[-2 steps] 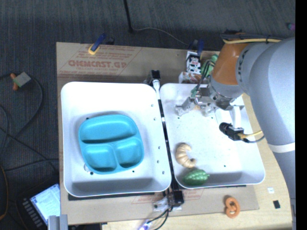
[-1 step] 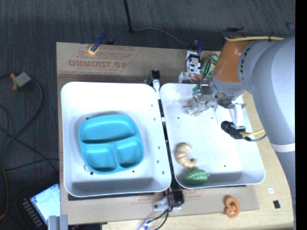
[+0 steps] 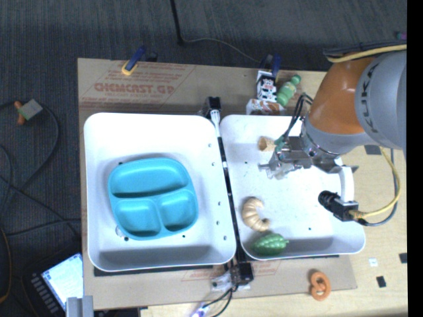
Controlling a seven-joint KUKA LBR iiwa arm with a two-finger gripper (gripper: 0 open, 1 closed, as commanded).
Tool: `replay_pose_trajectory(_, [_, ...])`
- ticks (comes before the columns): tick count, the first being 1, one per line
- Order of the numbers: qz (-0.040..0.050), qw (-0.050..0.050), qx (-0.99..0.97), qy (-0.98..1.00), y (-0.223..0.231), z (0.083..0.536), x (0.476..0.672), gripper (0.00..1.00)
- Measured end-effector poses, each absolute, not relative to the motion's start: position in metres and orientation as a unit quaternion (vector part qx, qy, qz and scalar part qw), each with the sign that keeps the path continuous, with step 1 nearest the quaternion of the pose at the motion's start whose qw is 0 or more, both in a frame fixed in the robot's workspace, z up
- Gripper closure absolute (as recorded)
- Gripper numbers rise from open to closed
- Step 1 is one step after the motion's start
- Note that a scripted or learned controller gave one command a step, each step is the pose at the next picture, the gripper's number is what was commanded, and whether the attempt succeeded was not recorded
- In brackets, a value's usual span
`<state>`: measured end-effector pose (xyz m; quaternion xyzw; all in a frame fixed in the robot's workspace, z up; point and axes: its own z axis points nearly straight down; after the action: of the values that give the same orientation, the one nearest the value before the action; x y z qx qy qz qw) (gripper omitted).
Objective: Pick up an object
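- Croissant is lying near the front edge of the right bin, touching a green toy at the front wall.
- Gripper is hanging over the bin's middle — whether its claw is wide or narrow I cannot tell.
- Blue tray is sitting in the left bin.

Dark grey carpet floor — a black cable trails across it — surrounds the brown bench.
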<state>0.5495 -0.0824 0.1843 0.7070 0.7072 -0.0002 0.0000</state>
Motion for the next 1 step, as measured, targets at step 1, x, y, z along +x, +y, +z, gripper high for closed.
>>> replay_pose_trajectory(1, [-0.0008,-0.001,0.707,0.707,-0.0335,0.1839,0.4896,1.0])
